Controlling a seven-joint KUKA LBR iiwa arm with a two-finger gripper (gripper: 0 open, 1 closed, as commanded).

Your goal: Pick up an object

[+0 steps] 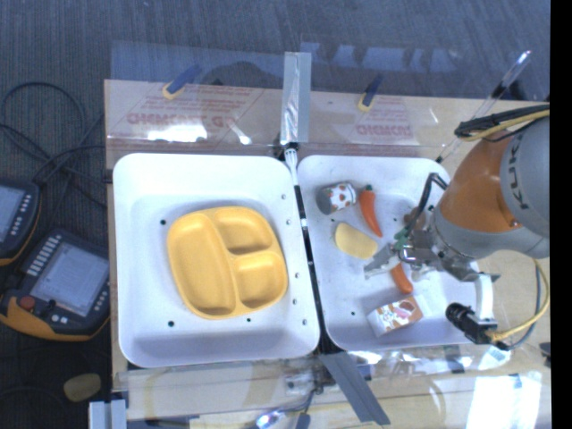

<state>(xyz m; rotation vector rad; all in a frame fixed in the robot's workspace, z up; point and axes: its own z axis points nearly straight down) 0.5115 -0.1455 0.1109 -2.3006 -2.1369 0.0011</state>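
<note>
Two metal fingers [382,260] reach leftward from the gripper [399,259] in the right bin [313,239], and you cannot tell from this angle whether they are spread or pressed together. Just near of them lies a small orange carrot piece [401,278], its long axis running from far-left to near-right; whether the fingers touch it is unclear. You see the fingertips close to the near-right edge of a yellow banana-like piece [357,240], which lies slanted, its length running from far-left to near-right. Farther off, a longer orange carrot [369,211] points its narrow end toward the near-right, with a green stub at its far end. Left of that carrot sits a small round grey and white toy [337,197]. Near the front of the bin rests a small carton [395,315], tilted, with red and white printing too small to read.

Your arm [527,168] comes in from the right, its orange band [478,195] above the wrist, bent down over the right bin with the wrist turned toward the left. Partial letters, apparently "KU", show on the grey casing. Beside it, the left bin [134,239] holds a yellow divided tray [228,259]. Red reversed lettering on the far boards is not legible.
</note>
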